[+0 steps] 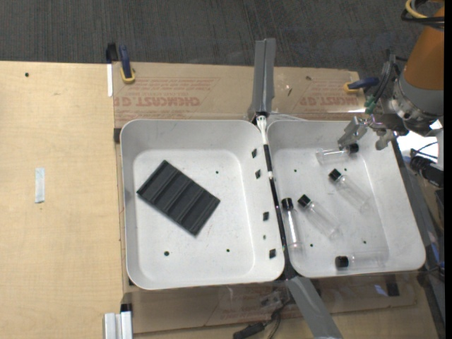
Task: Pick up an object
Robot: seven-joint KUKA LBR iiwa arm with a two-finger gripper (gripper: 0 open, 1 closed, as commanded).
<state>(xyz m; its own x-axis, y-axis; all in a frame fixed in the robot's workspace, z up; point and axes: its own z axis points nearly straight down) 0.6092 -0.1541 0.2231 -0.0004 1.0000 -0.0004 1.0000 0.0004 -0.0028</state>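
A dark grey ribbed slab [178, 197] lies tilted in the left bin [141, 260]. Several clear vials with black caps lie in the right bin [402, 253]: one [290, 226] along its left wall, one [317, 214] in the middle, one [349, 188] further right, and one [356, 261] near the front edge. Another clear vial [328, 155] lies near the back. My gripper [366, 138] hovers over the right bin's back right corner, above and right of that back vial. It is open, with nothing between its fingers [349, 137].
The bins meet at a central ridge with black clips [268, 182]. A grey post [264, 76] stands behind them on cardboard. Blue-and-orange clamps [124, 66] [359, 85] hold the cardboard's back corners. A wooden bench top [56, 189] spreads to the left.
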